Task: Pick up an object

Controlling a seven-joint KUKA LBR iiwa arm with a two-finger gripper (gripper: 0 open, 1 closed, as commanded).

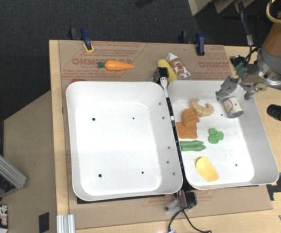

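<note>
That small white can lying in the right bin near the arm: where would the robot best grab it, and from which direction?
Probably across its round middle, coming straight down from above. The can lies on its side with bare bin floor around it, so its curved flanks are open to the gripper close beside it. It may roll, so closing square across its length seems safest.

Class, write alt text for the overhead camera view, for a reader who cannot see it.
A grey robot arm reaches from the right, its gripper over a small white can in the right bin, which also holds toy food: bread slices, a green bean pod and a yellow piece. A toy carrot lies behind the left bin.
</note>
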